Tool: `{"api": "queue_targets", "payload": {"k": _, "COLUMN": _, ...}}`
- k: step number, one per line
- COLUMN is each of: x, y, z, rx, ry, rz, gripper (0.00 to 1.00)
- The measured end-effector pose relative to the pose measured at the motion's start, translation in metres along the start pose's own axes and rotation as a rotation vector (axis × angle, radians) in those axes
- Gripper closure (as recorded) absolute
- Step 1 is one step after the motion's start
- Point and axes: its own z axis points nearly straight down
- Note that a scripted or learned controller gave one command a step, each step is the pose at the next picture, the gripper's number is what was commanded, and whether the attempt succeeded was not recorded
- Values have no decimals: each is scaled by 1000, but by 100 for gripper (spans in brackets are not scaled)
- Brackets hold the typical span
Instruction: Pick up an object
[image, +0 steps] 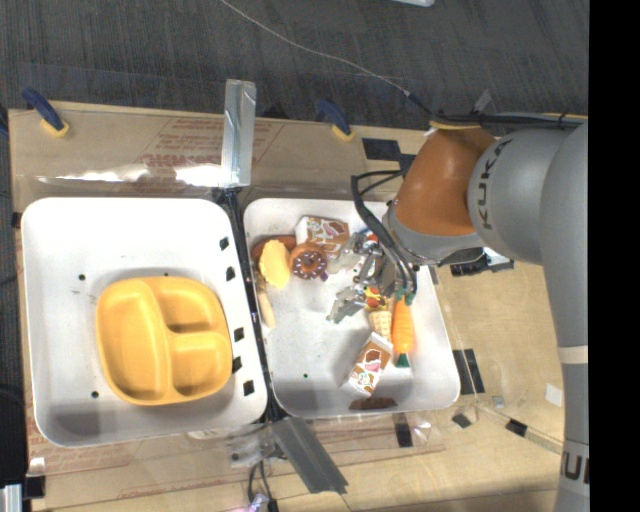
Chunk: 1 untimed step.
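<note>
My gripper (347, 290) reaches into the right bin (300, 385) from the right and hangs low over its middle. It is open, and I see nothing between its fingers. Just left of it lie a chocolate donut (309, 264) and a yellow lemon-shaped toy (274, 264). A printed packet (322, 231) lies at the back of the bin. Beside the gripper, toward the front right, are a waffle cone (381, 322) and an orange carrot (401, 331). A small snack packet (370, 365) lies nearer the front wall.
The left bin (60, 230) holds a yellow divided tray (163, 338). The grey arm with its orange band (445, 185) crosses the right bin's right rim. Bare white floor shows in the right bin's front left part (305, 355).
</note>
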Motion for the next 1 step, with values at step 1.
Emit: {"api": "queue_targets", "payload": {"k": 1, "x": 47, "y": -58, "z": 23, "rx": -1, "ry": -2, "rz": 48, "gripper": 0}}
